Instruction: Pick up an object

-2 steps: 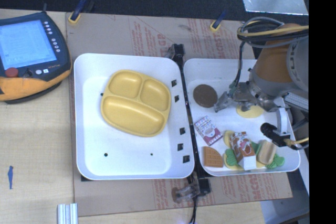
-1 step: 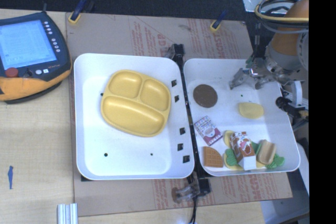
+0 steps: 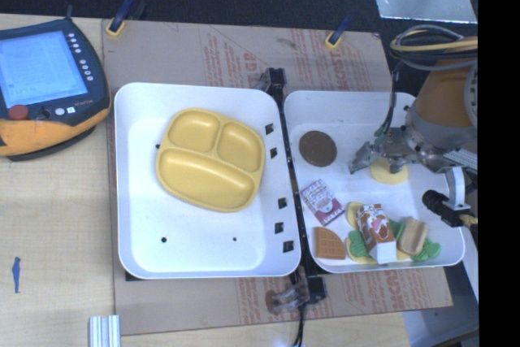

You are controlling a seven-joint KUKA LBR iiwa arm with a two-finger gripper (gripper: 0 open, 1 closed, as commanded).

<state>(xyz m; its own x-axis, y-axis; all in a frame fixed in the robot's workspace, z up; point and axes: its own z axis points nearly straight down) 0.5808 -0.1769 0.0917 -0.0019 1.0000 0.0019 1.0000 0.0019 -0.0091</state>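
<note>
My gripper (image 3: pixel 380 160) hangs low over the right bin (image 3: pixel 341 106), its fingers spread apart. Between them lies a pale yellow round piece (image 3: pixel 390 172), not clearly clamped. A brown round cookie (image 3: pixel 317 148) lies to the left of the gripper. Nearer the bin's front edge sit a small red and white packet (image 3: pixel 322 201), a waffle square (image 3: pixel 329 243), a red and white carton (image 3: pixel 376 230) and a sandwich piece (image 3: pixel 413 235) on green leaves. The left bin (image 3: pixel 138 199) holds a yellow divided plate (image 3: pixel 212 158).
A teach pendant (image 3: pixel 45 85) with a blue screen rests on the bench at far left. Black clips (image 3: pixel 276 81) join the two bins along the middle. The arm's grey and orange wrist (image 3: pixel 443 106) looms over the right bin's far right side.
</note>
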